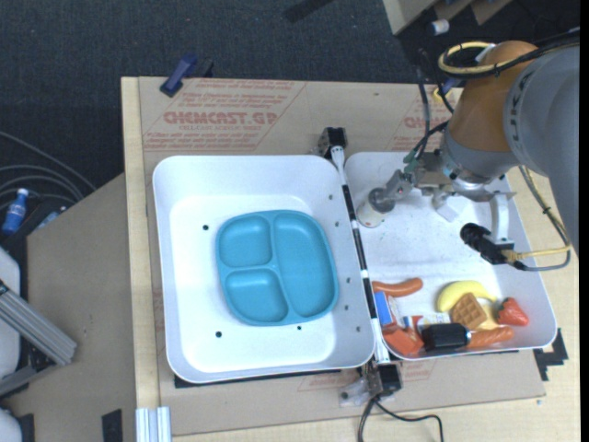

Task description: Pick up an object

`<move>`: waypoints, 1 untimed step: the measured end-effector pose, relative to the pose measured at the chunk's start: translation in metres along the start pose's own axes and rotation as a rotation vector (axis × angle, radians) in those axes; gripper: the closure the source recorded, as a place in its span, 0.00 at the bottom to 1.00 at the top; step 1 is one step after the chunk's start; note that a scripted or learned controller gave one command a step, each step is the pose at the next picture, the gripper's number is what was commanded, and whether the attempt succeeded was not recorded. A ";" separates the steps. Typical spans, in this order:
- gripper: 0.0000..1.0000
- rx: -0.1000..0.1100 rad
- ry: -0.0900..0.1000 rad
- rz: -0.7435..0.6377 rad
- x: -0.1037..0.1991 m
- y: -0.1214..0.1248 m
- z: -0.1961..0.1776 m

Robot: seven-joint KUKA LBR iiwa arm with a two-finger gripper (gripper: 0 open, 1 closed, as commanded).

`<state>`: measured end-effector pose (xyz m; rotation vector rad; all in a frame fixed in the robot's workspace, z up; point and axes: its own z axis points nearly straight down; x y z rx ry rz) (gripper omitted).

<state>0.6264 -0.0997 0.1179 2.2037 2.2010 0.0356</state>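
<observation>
My gripper hangs low over the far left part of the right bin, below the orange band of the arm. A small pale round piece lies right beside its tip, against the bin's left wall. Toy food is piled along the near edge: a red sausage, a yellow banana, a brown waffle, a red strawberry-like piece, a black object and an orange carrot. All of these lie well clear of the gripper.
A blue divided plate rests in the left bin. A black fitting with a cable hangs off the arm over the right bin. Cardboard lines the bench behind the bins.
</observation>
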 end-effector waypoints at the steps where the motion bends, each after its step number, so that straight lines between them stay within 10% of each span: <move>1: 0.00 0.000 0.000 -0.001 0.000 0.000 0.000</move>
